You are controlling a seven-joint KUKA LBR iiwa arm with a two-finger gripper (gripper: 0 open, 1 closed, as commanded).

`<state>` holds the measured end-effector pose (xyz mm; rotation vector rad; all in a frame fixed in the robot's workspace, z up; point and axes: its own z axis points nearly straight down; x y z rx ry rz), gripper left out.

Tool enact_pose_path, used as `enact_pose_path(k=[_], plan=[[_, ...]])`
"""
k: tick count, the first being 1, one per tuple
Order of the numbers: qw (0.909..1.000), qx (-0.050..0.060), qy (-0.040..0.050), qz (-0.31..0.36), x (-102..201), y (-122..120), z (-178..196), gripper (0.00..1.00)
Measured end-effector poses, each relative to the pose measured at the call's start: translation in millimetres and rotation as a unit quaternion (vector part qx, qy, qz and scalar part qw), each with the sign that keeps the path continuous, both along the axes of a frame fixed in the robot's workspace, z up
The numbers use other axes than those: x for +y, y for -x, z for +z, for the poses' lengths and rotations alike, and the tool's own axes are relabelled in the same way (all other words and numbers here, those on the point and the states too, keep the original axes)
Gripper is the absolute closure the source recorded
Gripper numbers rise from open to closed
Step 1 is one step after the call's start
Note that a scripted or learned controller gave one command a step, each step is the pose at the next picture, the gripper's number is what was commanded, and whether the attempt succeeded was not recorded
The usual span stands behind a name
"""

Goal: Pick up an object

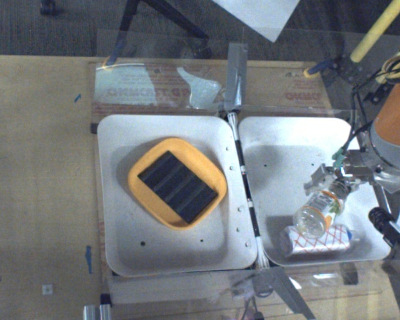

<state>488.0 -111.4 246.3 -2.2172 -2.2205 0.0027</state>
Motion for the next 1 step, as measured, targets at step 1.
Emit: enact_pose_path(k=[1], plan=[[0.9998,-0.002,0.0009,-0.02,-65.2,-2.1,-109.6,0.0]])
